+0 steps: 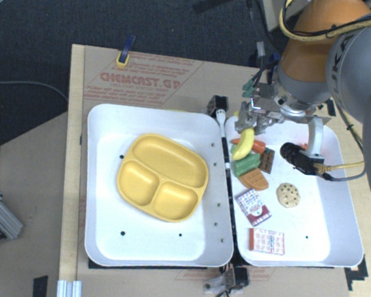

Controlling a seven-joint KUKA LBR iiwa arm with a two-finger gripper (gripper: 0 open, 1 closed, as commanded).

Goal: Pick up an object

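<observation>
Above the two white bins, the grey arm hangs its gripper over the right bin, just above a crowded heap; whether the fingers are apart or together cannot be told. The left bin holds a smooth yellow divided plate. A curved yellow banana lies touching a green block and an orange wedge, so a grab could slip or snag two. Nearby sit flat printed packets and a speckled round cookie.
</observation>
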